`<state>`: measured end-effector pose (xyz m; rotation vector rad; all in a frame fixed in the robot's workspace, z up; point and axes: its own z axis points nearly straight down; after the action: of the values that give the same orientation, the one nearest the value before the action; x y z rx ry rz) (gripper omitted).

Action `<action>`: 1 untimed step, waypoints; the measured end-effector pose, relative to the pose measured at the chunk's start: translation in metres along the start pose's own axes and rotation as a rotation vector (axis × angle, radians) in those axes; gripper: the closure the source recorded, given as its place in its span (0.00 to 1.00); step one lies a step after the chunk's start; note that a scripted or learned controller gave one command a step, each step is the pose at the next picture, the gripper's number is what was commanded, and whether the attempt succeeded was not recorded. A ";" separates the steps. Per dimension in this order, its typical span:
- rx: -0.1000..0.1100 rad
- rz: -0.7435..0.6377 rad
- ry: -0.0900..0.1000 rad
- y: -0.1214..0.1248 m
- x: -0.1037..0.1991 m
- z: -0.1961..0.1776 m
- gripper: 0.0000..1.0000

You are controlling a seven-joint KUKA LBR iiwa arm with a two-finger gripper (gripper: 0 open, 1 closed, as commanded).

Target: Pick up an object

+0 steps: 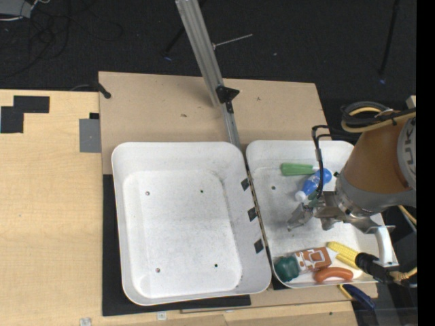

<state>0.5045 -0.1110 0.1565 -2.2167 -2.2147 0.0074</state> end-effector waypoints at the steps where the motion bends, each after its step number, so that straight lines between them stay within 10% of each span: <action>1: -0.001 0.000 0.000 -0.003 -0.007 0.047 0.00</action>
<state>0.5015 -0.1175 0.1100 -2.2175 -2.2148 0.0066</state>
